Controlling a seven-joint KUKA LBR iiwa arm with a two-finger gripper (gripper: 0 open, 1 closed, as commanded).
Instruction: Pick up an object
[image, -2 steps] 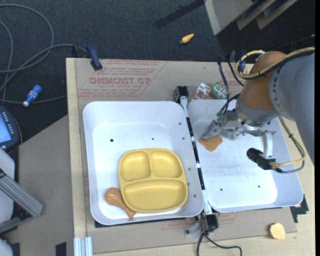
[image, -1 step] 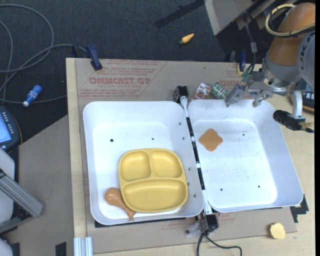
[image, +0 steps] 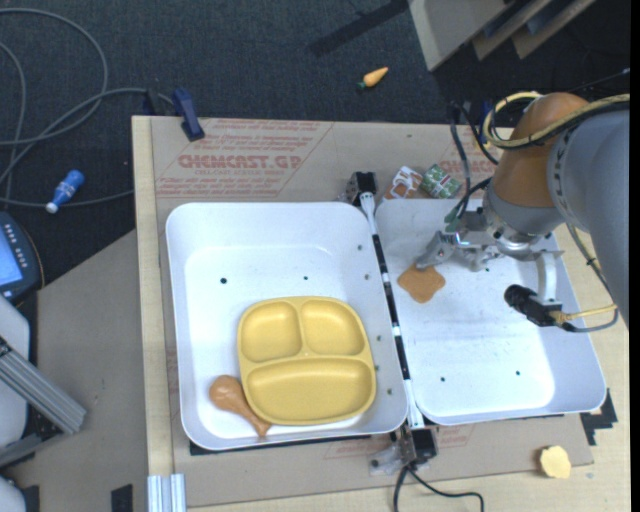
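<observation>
Highest above the desk, and so closest to the lens: grey arm with its orange band, reaching in from the right over the right bin. Beneath all, cardboard-covered desk with red printing. On it, two shallow white bins side by side, the left bin touching the right one along a black seam.

In the left bin, toward its near edge, a yellow divided plate with three compartments, lying flat. Against the plate's near-left corner, an orange-brown toy drumstick, partly tucked under the rim.

Low over the far-left part of the right bin, the pincer; spread or pressed together, cannot tell. Nothing visibly pinched. Just below its tip, flat on the bin floor and close to the seam, a small brown flat piece.

Behind the right bin, crumpled packets on the desk. At the desk's far-left corner, a blue clamp. Near the desk's near-right corner, a small yellow lump. On the dark floor beyond, a small orange toy carrot.
</observation>
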